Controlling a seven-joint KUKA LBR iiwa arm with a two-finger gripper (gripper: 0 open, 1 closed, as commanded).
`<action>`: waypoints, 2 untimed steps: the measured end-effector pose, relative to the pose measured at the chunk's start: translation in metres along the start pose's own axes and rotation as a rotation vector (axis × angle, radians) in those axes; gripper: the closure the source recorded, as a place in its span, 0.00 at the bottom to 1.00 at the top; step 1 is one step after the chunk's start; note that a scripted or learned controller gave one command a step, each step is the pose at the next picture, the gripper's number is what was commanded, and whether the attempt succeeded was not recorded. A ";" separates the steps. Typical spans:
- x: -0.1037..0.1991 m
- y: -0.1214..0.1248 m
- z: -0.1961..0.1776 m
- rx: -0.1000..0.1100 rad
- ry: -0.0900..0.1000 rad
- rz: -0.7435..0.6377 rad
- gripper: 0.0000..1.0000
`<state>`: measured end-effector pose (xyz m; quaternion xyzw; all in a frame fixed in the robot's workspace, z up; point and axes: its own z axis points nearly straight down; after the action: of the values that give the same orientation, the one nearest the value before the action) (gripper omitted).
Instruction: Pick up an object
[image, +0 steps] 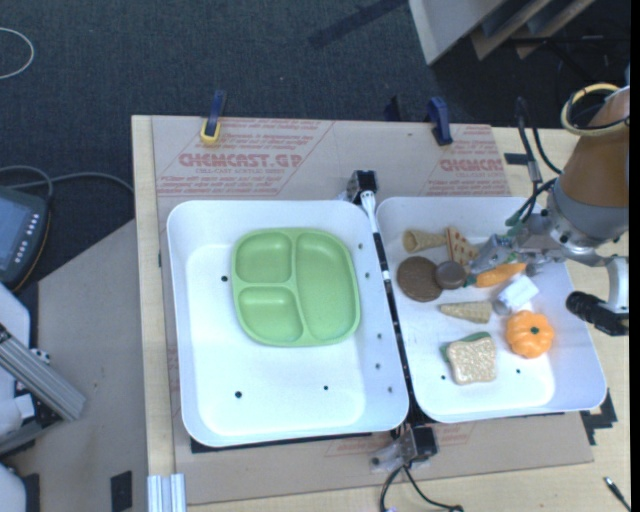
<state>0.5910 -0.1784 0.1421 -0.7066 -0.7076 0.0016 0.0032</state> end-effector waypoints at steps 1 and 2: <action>-0.001 0.006 0.045 -0.025 -0.010 -0.001 0.00; 0.000 0.005 0.034 -0.022 -0.007 0.000 1.00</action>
<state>0.5958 -0.1787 0.1080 -0.7066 -0.7076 -0.0036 -0.0070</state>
